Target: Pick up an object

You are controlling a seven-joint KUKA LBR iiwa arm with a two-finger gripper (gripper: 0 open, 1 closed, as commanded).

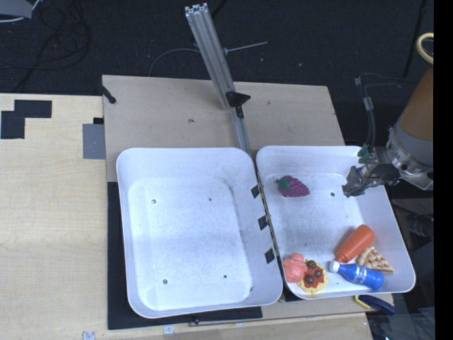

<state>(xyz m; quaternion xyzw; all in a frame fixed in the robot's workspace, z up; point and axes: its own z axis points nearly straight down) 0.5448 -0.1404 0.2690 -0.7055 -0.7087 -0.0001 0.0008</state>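
Two white bins side by side: left bin (pixel 141 168), right bin (pixel 318 154). The right bin holds six items, one of each. Grapes (pixel 292 186) lie at its 10 o'clock. Carrot (pixel 354 242), pizza slice (pixel 376 261), blue bottle (pixel 357 274), tart (pixel 313 279) and pink piece (pixel 294 266) cluster from 4 to 7 o'clock, bottle touching tart, tart touching pink piece. One gripper (pixel 354 187) hangs over the right bin at 2 o'clock, apart from every item; whether it is spread or pressed together cannot be told.
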